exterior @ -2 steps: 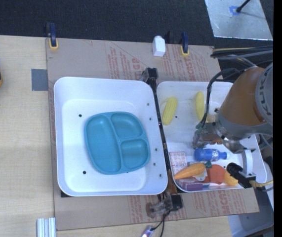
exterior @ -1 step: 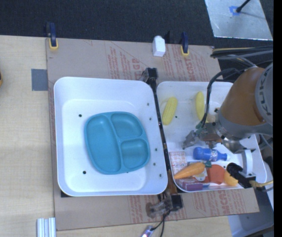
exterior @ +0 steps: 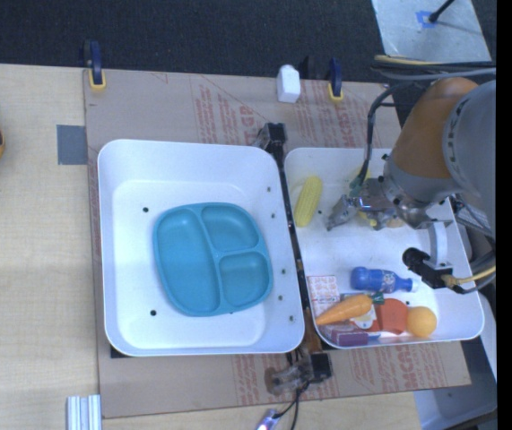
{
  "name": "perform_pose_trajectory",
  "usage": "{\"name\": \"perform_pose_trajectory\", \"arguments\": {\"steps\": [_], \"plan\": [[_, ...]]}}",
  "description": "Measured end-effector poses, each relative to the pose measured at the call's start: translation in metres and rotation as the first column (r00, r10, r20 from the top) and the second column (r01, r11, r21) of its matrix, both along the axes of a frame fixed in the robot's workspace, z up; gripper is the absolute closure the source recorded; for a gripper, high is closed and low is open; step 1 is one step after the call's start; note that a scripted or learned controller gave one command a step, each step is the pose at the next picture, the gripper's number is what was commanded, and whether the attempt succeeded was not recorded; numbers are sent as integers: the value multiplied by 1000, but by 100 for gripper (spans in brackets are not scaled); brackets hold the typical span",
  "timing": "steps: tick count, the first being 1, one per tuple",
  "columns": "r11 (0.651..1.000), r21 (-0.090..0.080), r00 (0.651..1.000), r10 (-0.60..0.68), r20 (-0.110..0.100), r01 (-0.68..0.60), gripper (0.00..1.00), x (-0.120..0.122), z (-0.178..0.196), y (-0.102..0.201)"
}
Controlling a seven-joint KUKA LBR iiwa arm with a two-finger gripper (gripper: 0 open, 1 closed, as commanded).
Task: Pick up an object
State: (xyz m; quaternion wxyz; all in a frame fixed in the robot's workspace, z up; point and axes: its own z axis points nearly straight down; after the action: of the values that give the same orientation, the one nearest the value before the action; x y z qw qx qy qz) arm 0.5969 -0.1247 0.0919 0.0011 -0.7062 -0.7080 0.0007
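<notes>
The fixed overhead camera view shows two shallow white plastic bins set side by side on a brown cardboard sheet (exterior: 193, 106) that covers the wooden bench. The left bin (exterior: 112, 240) holds a light blue plastic divided plate (exterior: 211, 258) with three compartments, lying flat near the bin's centre. The right bin (exterior: 327, 249) contains the loose objects. A yellow plastic corn cob (exterior: 308, 201) lies at the bin's upper left, just beside the wall shared with the left bin. A small blue bottle (exterior: 379, 280) lies on its side in the lower half of the bin. Below it, along the near wall, an orange plastic carrot (exterior: 345, 309), a red item (exterior: 388, 316) and an orange ball (exterior: 421, 322) lie close together. The grey arm with the orange band (exterior: 430, 128) reaches in from the right, above the upper part of the right bin. The metal two-finger gripper (exterior: 343, 211) points left toward the corn cob, near it but apart from it. Nothing is visible between the fingers; whether the jaws are spread or pressed together cannot be determined.
</notes>
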Motion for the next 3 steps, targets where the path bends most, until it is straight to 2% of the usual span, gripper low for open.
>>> {"name": "perform_pose_trajectory", "arguments": {"steps": [1, 2, 3], "plan": [[1000, 0, 1000, 2, -3, -2, 0, -79, -1, 11], [1000, -1, 1000, 4, -1, -4, 0, -39, 0, 29], [1000, -1, 1000, 1, 1, -1, 0, 44, 0, -23]]}}
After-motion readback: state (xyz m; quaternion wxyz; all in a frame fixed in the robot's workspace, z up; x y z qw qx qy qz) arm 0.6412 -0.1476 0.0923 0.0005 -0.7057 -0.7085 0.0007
